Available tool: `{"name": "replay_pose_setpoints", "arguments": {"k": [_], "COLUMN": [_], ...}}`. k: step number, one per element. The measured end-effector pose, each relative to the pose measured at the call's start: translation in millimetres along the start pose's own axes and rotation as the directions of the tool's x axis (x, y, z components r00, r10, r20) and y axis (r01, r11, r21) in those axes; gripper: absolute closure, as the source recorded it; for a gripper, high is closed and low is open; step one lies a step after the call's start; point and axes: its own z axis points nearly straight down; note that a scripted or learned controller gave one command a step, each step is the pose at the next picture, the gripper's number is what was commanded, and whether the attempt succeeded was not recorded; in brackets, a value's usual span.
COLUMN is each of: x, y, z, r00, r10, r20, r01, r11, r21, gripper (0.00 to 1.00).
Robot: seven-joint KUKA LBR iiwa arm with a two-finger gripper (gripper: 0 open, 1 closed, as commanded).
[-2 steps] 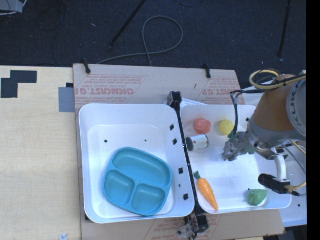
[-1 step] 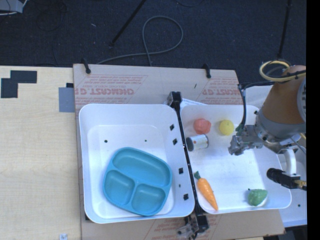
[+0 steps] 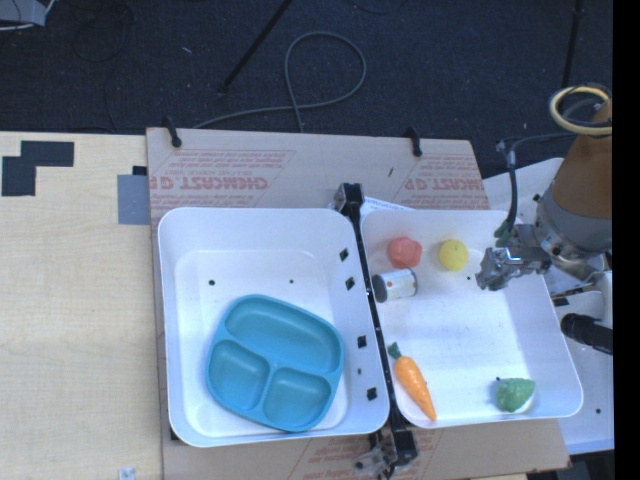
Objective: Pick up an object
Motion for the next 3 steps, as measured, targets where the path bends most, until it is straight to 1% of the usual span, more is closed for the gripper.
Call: {"name": "replay_pose_setpoints", "arguments": {"k": [1, 2, 3], "x": [-1.2, 42.2, 101.1], "y": [0.5, -0.5, -4.1], "z": [-10.2, -12.0, -16.3], "r00": [1.0, 1.0, 1.0], "r10": [0.0, -0.003, -0.004], "r20": [-0.002, -0.003, -0.004], "r01": [0.0, 0.003, 0.004], "r11": [1.0, 1.0, 1.0], "r21": [0.005, 0.007, 0.008], "gripper": [1.0, 1.0, 1.0]}}
